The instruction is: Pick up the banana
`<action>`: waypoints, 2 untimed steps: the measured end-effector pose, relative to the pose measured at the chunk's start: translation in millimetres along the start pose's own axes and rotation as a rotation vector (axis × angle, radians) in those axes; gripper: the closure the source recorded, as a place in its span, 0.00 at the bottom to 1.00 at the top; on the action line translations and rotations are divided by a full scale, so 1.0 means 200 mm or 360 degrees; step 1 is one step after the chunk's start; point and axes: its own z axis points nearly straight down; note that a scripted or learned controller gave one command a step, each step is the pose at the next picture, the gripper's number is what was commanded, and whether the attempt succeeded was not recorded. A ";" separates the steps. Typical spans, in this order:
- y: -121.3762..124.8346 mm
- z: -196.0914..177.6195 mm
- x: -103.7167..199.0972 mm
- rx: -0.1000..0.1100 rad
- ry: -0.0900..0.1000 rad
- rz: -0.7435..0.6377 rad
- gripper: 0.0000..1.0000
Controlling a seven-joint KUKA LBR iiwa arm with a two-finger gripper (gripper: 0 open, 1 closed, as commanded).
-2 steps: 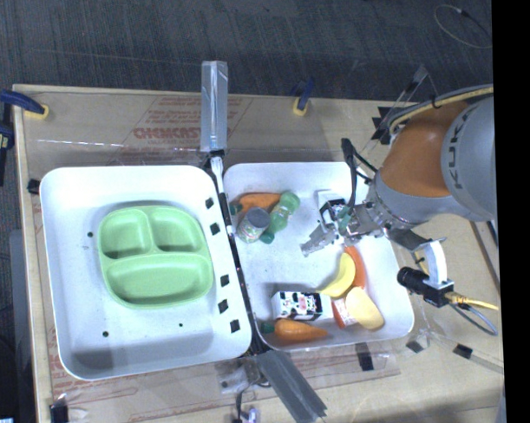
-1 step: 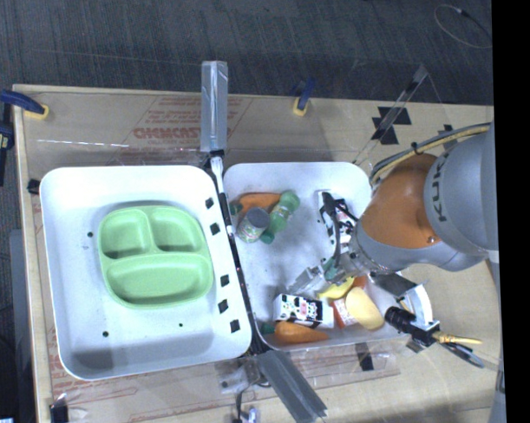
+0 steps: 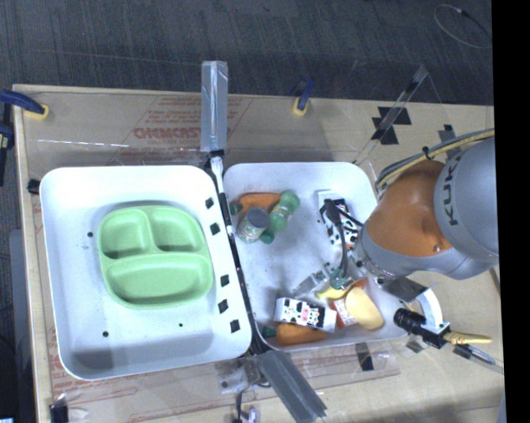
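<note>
The yellow banana (image 3: 367, 310) lies in the front right corner of the right bin (image 3: 272, 176), beside a reddish packet (image 3: 345, 314). My gripper (image 3: 332, 279) is low in that bin, just above and to the left of the banana, over a small yellow end that shows beneath it. The arm's orange band and grey wrist cover the bin's right side. I see nothing lifted clear of the bin floor.
A black-and-white box (image 3: 301, 313) and an orange carrot (image 3: 295, 334) lie along the front wall. A green bottle (image 3: 276, 216) and an orange item (image 3: 257, 200) sit at the back left, with a black-and-white object (image 3: 336, 219) behind the gripper. The left bin holds a green divided plate (image 3: 154, 253).
</note>
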 end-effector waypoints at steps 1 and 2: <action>-0.04 -0.22 0.01 0.0036 0.0030 -0.0028 0.00; -0.01 -0.03 0.01 0.0014 0.0026 -0.0089 0.00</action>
